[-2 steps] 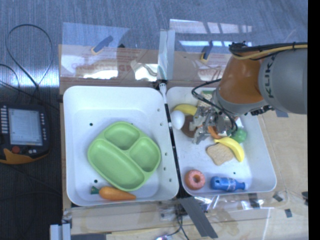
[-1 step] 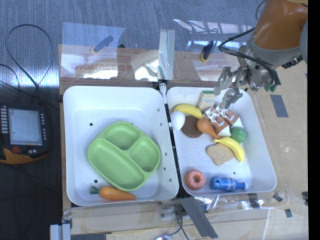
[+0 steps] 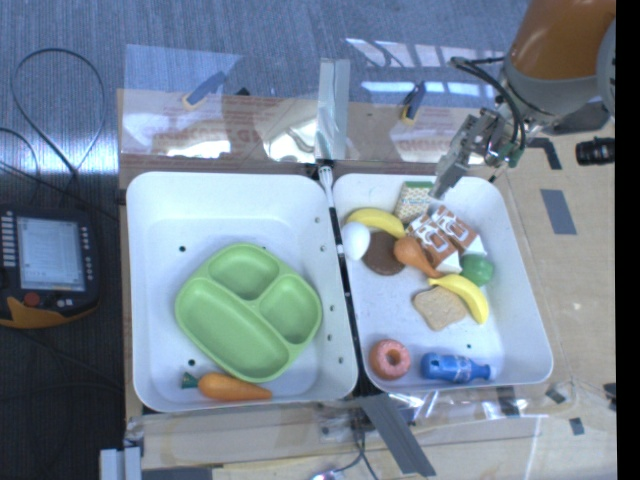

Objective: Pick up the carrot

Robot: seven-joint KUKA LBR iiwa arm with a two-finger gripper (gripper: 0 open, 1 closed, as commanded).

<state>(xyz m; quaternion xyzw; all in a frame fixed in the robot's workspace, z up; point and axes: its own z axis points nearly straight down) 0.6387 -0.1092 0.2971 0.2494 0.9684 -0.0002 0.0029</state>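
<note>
An orange carrot (image 3: pixel 232 388) with a small green top lies in the front left corner of the left bin (image 3: pixel 160 208). It rests against the front edge of the green divided plate (image 3: pixel 250 308). My gripper (image 3: pixel 447 175) hangs over the back edge of the right bin (image 3: pixel 525 318), far from the carrot and across the divider between the bins. It points down and left towards a pile of toy food, and nothing shows in its grasp.
The right bin holds two bananas (image 3: pixel 375 221), an egg (image 3: pixel 355 240), a brown disc (image 3: pixel 382 255), a waffle-patterned piece (image 3: pixel 445 233), a green ball (image 3: pixel 478 269), a bread slice (image 3: pixel 440 308), a pink donut (image 3: pixel 390 358) and a blue bottle (image 3: pixel 455 369). A teach pendant (image 3: pixel 45 263) lies left of the bench.
</note>
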